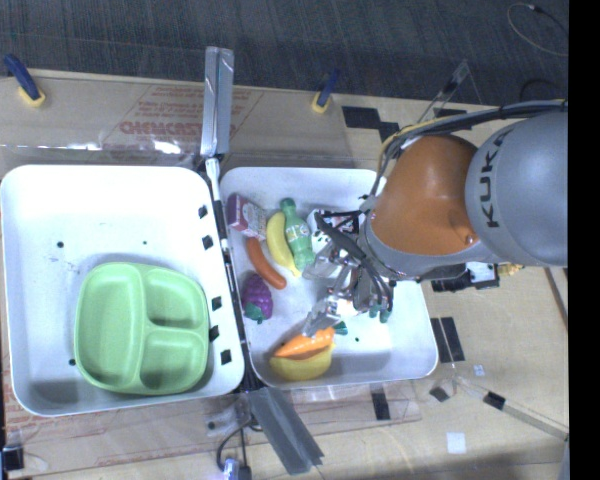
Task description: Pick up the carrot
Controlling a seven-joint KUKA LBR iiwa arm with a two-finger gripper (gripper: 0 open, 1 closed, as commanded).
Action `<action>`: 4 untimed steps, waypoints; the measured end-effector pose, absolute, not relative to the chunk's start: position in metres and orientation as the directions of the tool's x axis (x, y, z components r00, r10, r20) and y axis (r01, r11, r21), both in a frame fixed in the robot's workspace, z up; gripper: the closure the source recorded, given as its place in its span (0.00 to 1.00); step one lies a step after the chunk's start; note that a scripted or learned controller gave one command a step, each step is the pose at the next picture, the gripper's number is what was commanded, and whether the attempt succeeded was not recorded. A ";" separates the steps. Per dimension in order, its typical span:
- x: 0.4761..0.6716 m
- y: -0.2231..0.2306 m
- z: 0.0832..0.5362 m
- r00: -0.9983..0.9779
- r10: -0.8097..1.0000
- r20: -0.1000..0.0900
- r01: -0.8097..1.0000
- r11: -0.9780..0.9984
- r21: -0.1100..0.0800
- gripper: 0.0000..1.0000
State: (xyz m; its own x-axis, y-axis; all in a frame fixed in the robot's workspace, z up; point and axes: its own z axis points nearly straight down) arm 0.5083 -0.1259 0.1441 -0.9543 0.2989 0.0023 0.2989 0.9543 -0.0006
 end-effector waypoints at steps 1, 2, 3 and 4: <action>0.485 -0.112 0.100 -0.998 -0.054 -0.023 -0.054 0.999 -0.003 0.00; 0.558 -0.103 0.092 -1.000 0.007 -0.002 0.007 1.000 0.000 0.00; 0.559 -0.103 0.102 -1.000 0.006 -0.003 0.006 1.000 0.000 1.00; 0.568 -0.040 0.206 -1.000 -0.013 -0.003 -0.013 1.000 -0.001 1.00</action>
